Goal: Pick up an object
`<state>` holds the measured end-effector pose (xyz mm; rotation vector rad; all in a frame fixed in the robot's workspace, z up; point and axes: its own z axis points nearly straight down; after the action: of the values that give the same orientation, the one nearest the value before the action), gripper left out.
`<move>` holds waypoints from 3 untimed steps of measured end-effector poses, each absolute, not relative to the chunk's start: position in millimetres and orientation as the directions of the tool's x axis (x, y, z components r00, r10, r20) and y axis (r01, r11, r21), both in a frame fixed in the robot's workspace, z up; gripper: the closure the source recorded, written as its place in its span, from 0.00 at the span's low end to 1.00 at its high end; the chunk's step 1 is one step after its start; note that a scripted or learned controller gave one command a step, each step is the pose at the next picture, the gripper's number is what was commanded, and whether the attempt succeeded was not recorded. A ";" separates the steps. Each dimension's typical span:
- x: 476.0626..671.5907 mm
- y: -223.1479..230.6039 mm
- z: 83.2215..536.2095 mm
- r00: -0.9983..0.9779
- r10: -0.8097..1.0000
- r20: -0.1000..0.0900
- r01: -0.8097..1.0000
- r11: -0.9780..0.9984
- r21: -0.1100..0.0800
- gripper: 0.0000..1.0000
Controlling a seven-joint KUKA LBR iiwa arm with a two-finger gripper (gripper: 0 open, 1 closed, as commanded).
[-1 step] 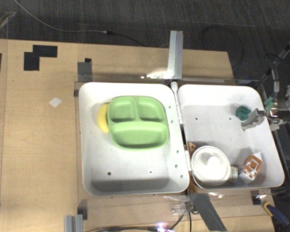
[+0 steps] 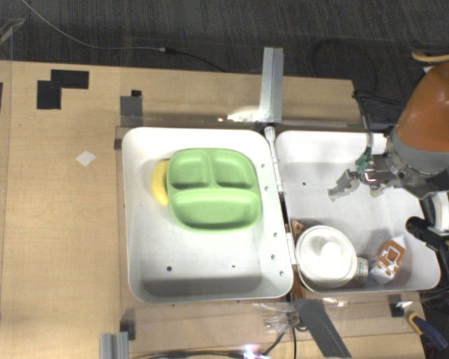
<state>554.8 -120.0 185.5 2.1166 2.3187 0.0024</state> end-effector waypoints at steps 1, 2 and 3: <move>599.6 -170.0 190.3 -0.104 0.995 -0.002 0.995 0.104 0.006 0.00; 666.6 -198.1 137.3 -0.039 0.999 -0.002 0.999 0.039 0.005 0.00; 662.4 -202.0 88.2 -0.025 1.000 0.001 1.000 0.025 0.007 0.00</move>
<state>662.4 -202.0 88.2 2.1902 2.2457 0.0088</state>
